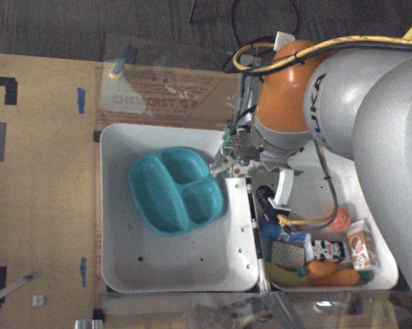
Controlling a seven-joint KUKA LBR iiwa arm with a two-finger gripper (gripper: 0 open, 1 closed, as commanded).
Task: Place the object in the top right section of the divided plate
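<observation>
Three-section teal divided plate (176,190) lies in the left white bin (117,252), toward its upper right, with bare bin floor open below and to its left. End effector (235,162) hangs at the plate's upper-right rim, over the ridge between bins; its grip state cannot be told. Right white bin (384,272) holds a banana (283,274), a carrot (335,274), small cartons (326,250) and other items crowded along its lower edge.

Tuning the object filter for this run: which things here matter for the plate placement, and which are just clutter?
Job:
- teal divided plate in the left bin
- gripper, at the plate's right edge; any held object can't be made out

Lying about, in the right bin:
- banana
- carrot
- small milk carton
- blue packet
</observation>
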